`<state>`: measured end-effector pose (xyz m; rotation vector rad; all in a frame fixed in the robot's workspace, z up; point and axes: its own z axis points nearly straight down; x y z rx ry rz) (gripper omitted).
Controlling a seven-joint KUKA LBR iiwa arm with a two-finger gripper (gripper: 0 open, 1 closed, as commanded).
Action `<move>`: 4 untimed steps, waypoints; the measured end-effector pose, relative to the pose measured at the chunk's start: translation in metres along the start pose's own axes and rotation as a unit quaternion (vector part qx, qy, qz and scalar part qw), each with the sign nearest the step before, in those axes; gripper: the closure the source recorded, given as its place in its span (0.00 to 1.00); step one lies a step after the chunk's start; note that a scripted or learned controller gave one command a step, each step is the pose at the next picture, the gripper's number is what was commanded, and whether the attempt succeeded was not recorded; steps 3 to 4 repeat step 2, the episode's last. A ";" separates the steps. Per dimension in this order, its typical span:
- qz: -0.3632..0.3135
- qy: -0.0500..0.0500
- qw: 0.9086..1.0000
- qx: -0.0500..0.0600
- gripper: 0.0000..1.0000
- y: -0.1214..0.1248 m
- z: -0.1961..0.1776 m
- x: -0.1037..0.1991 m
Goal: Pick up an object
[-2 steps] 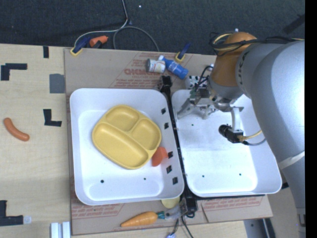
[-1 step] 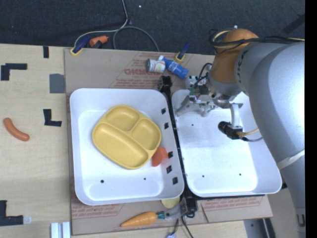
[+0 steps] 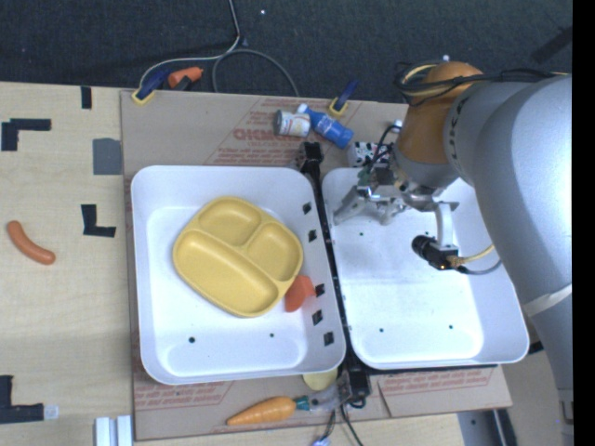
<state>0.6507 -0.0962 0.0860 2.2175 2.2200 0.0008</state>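
Over the right-hand shallow white plastic bin [image 3: 418,342], I am watching the grey 2-finger gripper [image 3: 376,203] hanging low near that bin's far left corner, and from this slanted view I cannot tell how it is set or whether anything is caught in it. I am seeing nothing loose on the bare floor of that bin, so I am judging that the pickable things are lying in the left-hand white bin [image 3: 153,342]: a yellow, 3-compartment plastic plate [image 3: 237,254] sitting near its middle, and a small orange-red rounded piece [image 3: 298,294] touching the plate's right edge, close to the black divider [image 3: 325,258] running between the 2 bins. I am treating the small piece as the better target, since the broad plate is offering little for 2 fingers to close across. To do this well, I am wanting the arm carried left over the divider with height to spare, then brought straight down centred on the piece, approaching from the side away from the plate so that a finger is not landing on its rim.
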 end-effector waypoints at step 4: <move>0.000 0.000 1.000 0.000 0.00 0.009 0.000 0.002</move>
